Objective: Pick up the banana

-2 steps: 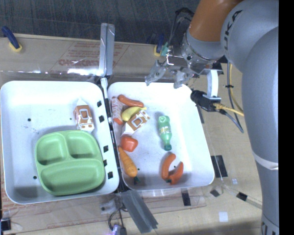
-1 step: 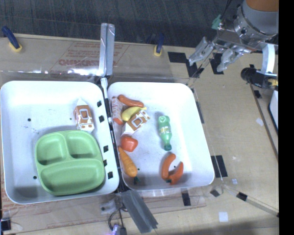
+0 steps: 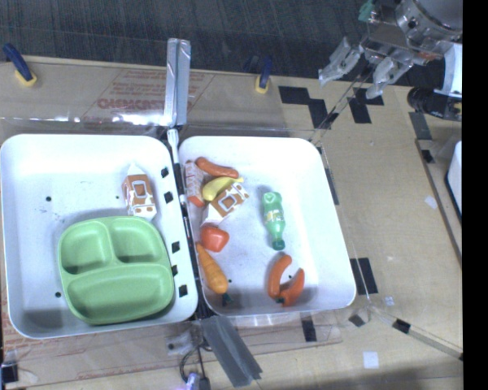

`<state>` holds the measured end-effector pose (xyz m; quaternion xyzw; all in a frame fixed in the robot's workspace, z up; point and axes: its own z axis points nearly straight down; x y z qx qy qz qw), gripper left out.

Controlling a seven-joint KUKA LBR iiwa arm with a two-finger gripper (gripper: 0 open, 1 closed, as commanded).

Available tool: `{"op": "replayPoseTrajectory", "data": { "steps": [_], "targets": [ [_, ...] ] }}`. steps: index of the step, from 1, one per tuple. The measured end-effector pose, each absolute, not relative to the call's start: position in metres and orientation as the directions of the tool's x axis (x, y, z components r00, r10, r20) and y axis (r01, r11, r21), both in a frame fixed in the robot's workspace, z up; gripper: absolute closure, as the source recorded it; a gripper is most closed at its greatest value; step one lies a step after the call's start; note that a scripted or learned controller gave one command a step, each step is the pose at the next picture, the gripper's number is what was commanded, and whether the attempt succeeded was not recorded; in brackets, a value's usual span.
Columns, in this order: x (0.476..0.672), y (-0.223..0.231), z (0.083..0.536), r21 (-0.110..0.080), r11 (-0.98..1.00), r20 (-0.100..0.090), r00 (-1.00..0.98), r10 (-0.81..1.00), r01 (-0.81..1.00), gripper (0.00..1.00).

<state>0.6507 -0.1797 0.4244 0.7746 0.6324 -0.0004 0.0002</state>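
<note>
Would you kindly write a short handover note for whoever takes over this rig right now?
Hand: open, holding nothing, raised above the bench beyond the right bin's far right corner.
Banana: in the right bin near its far left corner, beside a sausage and a small carton.
Done: nothing yet; the banana lies ungrasped.
Left: move over the banana, descend, grip, lift.

banana [image 3: 217,188] lies in the right bin [image 3: 329,218]; open jaws hang well beyond it.
</note>
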Motion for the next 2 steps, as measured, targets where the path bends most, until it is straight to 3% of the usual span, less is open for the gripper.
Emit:
{"op": "replayPoseTrajectory", "data": {
  "steps": [1,2],
  "targets": [
    [0.657,-0.202,0.443,0.001,-0.238,-0.001,0.238,0.971,0.971,0.00],
    [0.625,-0.177,0.391,-0.006,-0.630,-0.003,0.630,0.777,0.777,0.00]
  ]
}}
